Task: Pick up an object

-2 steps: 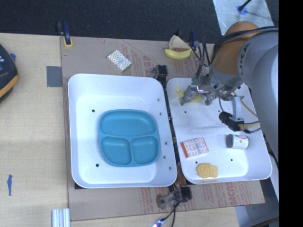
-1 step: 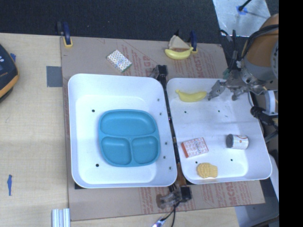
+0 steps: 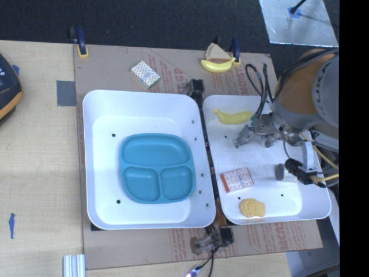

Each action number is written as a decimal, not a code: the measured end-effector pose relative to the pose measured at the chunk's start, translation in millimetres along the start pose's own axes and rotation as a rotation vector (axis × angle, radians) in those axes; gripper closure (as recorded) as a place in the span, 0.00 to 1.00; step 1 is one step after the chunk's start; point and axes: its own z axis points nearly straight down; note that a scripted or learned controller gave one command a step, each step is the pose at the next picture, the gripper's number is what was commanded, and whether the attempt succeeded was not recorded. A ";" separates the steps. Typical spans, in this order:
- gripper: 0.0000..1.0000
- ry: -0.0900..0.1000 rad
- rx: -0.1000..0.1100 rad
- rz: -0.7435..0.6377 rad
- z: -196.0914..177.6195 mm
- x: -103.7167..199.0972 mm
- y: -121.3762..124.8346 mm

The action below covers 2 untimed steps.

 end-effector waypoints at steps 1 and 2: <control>0.00 0.001 -0.003 0.001 -1.3 29.6 57.1; 0.00 0.001 0.000 0.001 -1.0 37.5 56.0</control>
